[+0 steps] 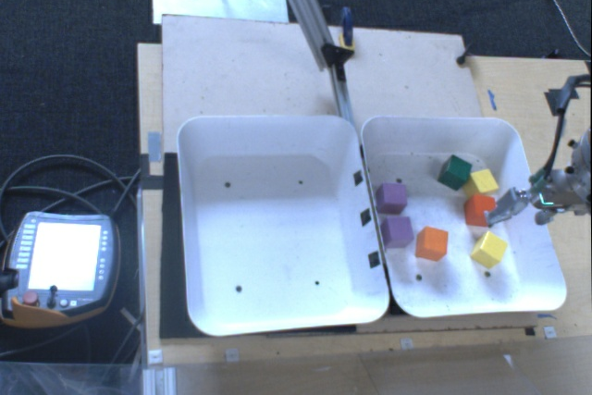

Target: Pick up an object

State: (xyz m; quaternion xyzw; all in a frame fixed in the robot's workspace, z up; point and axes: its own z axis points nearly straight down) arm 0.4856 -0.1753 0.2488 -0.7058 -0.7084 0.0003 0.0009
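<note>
The left bin sits beside the right bin, which holds 7 blocks. 2 purple cubes lie at its 9 o'clock wall, an orange cube near centre. The gripper reaches in from 3 o'clock, touching the red-orange block, probably the pick target; its grip cannot be told.

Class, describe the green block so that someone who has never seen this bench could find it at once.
Start at the right-hand white bin, the one holding the coloured blocks. Look toward its far side, where the green block sits, with a yellow block just to its right. It is the only green one; the others are purple, orange, yellow and red-orange.
</note>
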